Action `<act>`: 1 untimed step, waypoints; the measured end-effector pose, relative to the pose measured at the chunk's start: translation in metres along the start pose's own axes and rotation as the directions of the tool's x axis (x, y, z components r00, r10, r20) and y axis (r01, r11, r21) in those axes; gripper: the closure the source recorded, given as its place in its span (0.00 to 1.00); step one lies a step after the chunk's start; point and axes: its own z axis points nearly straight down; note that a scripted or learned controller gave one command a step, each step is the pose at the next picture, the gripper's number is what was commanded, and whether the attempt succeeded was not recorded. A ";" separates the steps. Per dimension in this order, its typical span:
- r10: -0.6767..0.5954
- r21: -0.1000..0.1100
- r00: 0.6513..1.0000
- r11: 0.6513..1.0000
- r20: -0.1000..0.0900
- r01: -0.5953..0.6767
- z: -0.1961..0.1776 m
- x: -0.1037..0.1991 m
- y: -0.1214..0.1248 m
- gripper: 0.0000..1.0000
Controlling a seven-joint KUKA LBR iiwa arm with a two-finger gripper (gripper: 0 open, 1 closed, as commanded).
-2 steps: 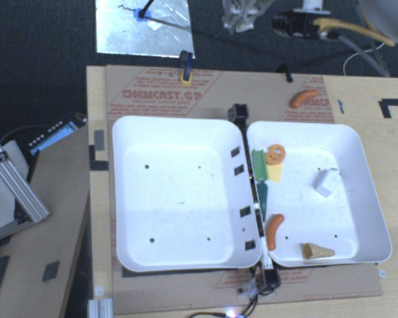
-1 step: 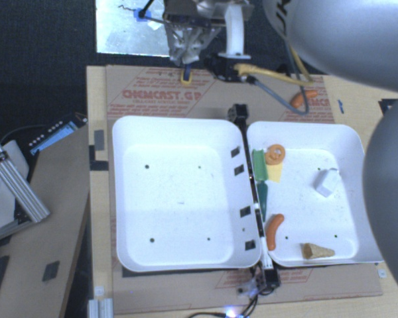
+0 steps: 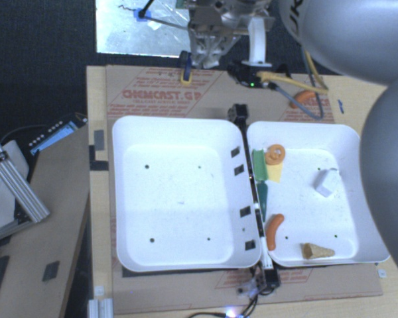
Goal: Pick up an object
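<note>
Arm raised behind the bins, nothing picked yet

Your gripper (image 3: 205,53) hangs over the cardboard beyond the left bin (image 3: 129,138); whether it is open, you cannot tell from here. The objects lie in the right bin (image 3: 348,138): an orange ring (image 3: 275,154) on a yellow piece (image 3: 274,171), a green strip (image 3: 259,165), an orange sausage (image 3: 274,230), a tan wedge (image 3: 317,250), a white block (image 3: 325,182). You're likely at the approach: travel over the right bin, then descend on one piece
</note>
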 end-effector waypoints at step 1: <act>-0.007 -0.001 1.000 1.000 -0.002 0.007 0.012 0.022 -0.008 1.00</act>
